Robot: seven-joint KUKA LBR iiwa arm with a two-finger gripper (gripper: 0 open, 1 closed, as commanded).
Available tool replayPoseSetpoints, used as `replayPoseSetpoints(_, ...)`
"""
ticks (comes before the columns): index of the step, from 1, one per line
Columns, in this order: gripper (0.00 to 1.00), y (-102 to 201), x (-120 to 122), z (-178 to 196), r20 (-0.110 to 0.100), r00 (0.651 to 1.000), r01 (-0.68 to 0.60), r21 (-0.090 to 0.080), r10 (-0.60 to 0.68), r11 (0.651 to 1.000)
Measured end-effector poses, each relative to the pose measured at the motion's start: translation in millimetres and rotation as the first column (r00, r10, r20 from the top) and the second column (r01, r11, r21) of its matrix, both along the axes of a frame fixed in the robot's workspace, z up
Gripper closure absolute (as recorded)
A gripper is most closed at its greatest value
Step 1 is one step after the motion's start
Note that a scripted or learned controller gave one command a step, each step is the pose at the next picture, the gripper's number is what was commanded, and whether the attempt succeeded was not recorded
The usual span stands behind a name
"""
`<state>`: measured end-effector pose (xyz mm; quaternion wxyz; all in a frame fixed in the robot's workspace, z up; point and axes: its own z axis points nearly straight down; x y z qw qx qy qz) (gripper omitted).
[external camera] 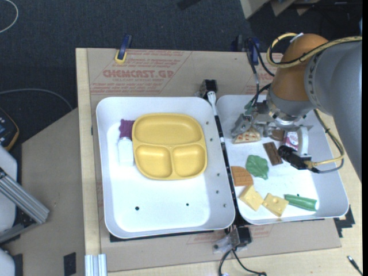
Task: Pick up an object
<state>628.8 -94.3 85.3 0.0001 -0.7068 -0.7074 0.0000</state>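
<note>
Over the right bin, the gripper sits low at the far left corner, touching or just above a pizza-slice toy; we cannot tell how it is set, or whether it has anything in hold. We take that slice for the likeliest target: it lies flat, its long axis running left to right, though which end is the tip is not clear to us. We judge it light, stiff plastic, thin and fairly slick, best pinched across its narrow width. Nearer us lie a green leaf piece, two yellow cheese wedges and a green bean-like piece; a yellow divided tray rests in the left bin.
</note>
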Motion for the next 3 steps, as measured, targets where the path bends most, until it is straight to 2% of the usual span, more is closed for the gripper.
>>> replayPoseSetpoints(1, 1.00, -0.1, -0.1, 10.4, 0.001, 1.000, 0.001, 0.000, -0.001, 1.000)
replayPoseSetpoints(3, 1.00, -11.8, -4.0, 116.7, 0.009, 1.000, 0.001, -0.002, -0.001, 1.000)
